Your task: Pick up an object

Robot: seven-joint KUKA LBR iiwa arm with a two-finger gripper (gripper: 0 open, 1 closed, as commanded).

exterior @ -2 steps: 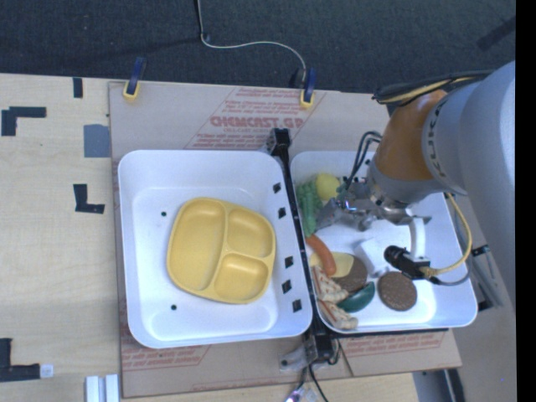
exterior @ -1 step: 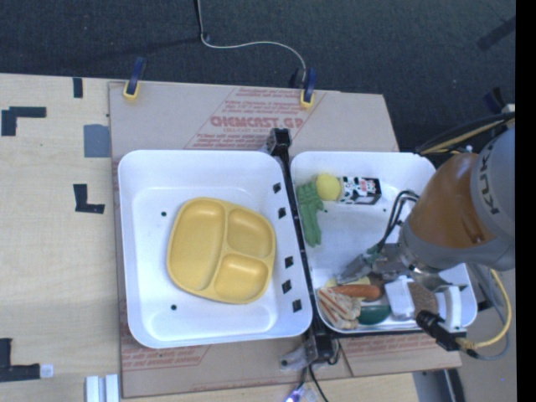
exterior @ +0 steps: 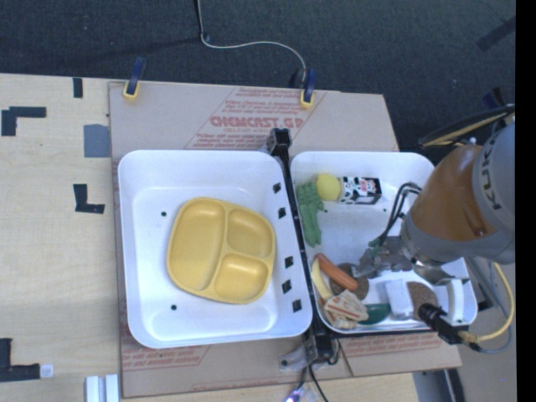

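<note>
I hang low over the right bin (exterior: 416,164), my fingers (exterior: 371,262) near the hot dog (exterior: 338,274) at its front; I cannot tell how wide they stand. I should centre over it, clear of the sandwich (exterior: 344,310), then descend straight.

You're looking at a robotics lab: cardboard sheet (exterior: 251,124) clamped with blue-and-yellow clamps (exterior: 133,80) to a wooden bench (exterior: 50,249) wearing black tape marks (exterior: 84,199), a cable (exterior: 243,40) trailing over dark carpet (exterior: 352,23) (no home furnishings).
</note>
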